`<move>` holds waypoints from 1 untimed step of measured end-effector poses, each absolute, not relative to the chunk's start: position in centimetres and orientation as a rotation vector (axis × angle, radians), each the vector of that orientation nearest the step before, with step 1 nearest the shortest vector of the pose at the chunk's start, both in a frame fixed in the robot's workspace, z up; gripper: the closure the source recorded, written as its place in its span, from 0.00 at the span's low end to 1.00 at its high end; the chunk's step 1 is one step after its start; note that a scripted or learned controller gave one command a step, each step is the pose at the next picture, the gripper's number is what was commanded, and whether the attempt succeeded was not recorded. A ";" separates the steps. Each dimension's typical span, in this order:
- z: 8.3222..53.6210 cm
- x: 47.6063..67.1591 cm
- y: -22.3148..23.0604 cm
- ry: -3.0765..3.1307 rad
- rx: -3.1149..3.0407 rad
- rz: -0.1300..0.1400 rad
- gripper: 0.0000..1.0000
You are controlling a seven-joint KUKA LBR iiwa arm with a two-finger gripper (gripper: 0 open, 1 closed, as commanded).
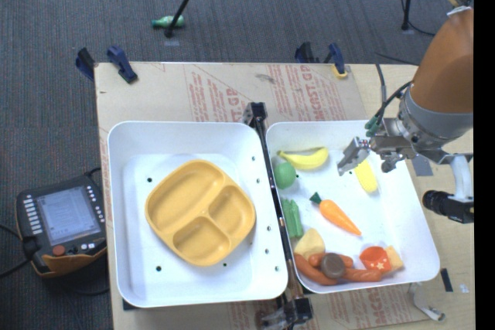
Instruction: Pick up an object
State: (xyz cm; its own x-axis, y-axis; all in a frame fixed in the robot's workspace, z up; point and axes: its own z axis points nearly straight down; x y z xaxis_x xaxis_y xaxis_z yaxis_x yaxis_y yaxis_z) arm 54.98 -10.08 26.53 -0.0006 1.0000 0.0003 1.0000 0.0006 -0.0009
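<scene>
Your gripper (370,157) hangs over the right bin (421,243), fingers spread, holding nothing. The yellow block (366,178) lies just below it toward you, long axis running near-to-far.

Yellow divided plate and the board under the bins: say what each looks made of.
Yellow divided plate: probably moulded plastic, with a uniform colour, soft sheen and rounded compartment ridges. Board: looks like cardboard or fibreboard, matte tan with red printed lettering and triangles; the exact material is not certain from here.
</scene>
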 end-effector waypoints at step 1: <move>11.8 51.1 -9.1 -2.193 -2.240 0.005 0.00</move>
